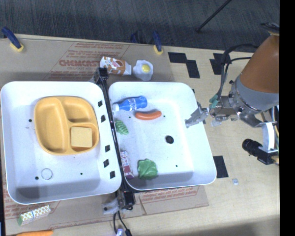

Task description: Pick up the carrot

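Nothing is done yet — the carrot lies in the right bin, apart from the hand, which hangs over the bin's rim; its grip cannot be told.

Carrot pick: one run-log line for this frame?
carrot: in right bin, beside bottle | tool: at bin's right rim, apart from carrot | grasp: none

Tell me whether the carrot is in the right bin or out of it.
In. The carrot lies flat on the floor of the right bin, just below the blue bottle, apart from the end effector at the bin's right rim.
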